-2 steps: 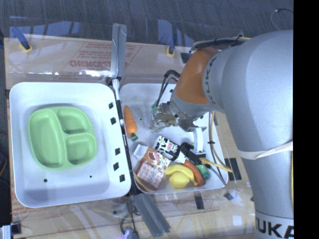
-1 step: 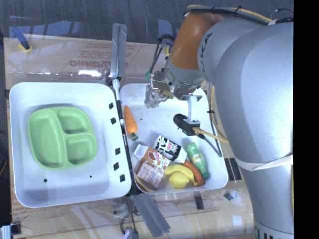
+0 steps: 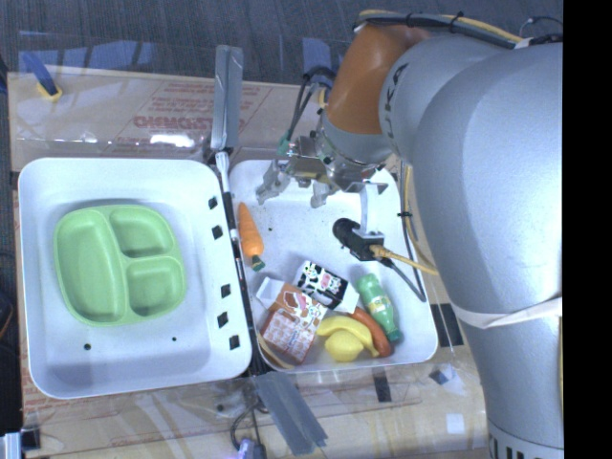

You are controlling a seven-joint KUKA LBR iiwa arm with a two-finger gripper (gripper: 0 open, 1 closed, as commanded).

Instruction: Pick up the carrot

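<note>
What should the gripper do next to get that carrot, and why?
Probably shift toward the left wall of the right bin and lower. The gripper hangs open near the bin's far end, holding nothing, while the carrot lies against that wall, apart from the pile of other items.

We note dark grey ribbed carpet floor (image 3: 143,8) from nine through twelve o'clock. Below it, a pale wooden bench top (image 3: 115,113) under clear plastic sheeting, red printing showing through. Blue tape strip (image 3: 38,73) at ten o'clock. Grey metal divider bar (image 3: 227,98) stands near twelve. Light even, diffuse.
</note>
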